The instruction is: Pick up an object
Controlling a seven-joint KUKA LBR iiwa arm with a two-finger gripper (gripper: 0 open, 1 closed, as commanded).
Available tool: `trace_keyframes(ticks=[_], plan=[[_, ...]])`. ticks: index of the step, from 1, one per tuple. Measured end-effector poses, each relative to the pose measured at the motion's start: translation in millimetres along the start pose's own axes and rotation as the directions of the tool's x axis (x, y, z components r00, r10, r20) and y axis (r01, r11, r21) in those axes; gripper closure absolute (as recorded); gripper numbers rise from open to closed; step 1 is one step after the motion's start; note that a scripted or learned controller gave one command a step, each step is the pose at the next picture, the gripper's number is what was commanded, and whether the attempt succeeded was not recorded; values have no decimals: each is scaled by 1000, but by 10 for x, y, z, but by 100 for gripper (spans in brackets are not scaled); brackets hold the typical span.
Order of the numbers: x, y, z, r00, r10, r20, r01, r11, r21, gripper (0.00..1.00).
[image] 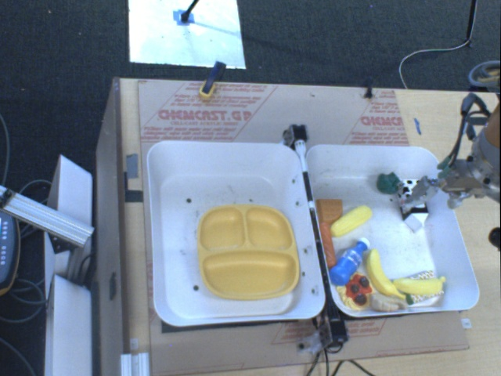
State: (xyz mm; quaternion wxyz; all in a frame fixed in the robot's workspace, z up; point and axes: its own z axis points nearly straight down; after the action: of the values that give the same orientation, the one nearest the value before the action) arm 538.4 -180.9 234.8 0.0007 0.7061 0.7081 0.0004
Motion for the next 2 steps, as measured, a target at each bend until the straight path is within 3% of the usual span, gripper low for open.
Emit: trace_keyframes(ticks=[1, 2], plan=[[-47, 543, 439, 1000, -2, 0, 2, 1000, 0, 0], [-148, 1126, 1295, 1000, -2, 12, 2, 1000, -27, 0]])
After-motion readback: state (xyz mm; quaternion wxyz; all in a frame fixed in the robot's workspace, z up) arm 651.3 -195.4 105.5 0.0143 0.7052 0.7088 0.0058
